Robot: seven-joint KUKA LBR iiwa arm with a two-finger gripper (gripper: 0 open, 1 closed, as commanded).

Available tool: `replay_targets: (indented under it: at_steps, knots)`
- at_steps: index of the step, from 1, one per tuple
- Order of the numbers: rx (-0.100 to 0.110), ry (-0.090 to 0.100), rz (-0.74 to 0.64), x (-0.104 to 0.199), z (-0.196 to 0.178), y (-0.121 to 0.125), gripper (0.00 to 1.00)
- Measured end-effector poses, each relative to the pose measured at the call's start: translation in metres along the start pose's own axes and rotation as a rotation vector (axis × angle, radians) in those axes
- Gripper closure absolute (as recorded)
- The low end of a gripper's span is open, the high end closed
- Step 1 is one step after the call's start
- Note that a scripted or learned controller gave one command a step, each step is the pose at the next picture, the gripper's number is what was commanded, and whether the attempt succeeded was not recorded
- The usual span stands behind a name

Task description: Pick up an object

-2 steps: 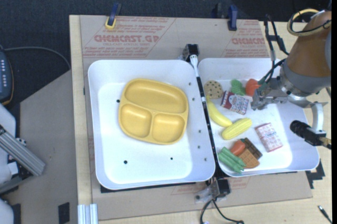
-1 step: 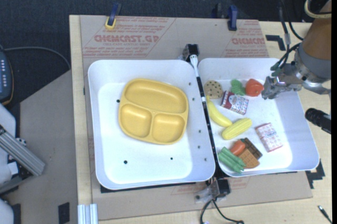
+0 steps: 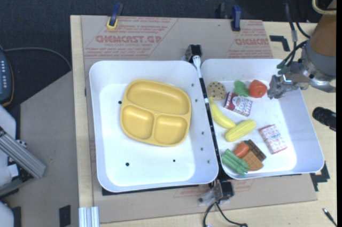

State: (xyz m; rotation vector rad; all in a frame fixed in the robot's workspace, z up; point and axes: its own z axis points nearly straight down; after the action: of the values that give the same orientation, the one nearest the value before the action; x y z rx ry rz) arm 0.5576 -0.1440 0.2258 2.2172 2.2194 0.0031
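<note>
Nothing picked yet. Grey two-finger gripper [image 3: 279,87] hovers over right white bin [image 3: 299,130], far-right side, just right of red tomato-like toy [image 3: 258,88]; can't tell its opening. Approach, grasp and lift remain.

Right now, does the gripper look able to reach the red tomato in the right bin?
Probably yes: the gripper hangs just right of the tomato, with bare bin floor between them.
</note>
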Motion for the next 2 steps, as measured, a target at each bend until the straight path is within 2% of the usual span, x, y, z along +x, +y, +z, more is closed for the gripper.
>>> replay_targets:
  at_steps: [1, 2]
  knots:
    - [0.007, 0.005, -0.006, 0.064, 0.005, 0.003, 1.00]
    - [0.001, 0.004, -0.006, 0.122, -0.005, 0.011, 1.00]
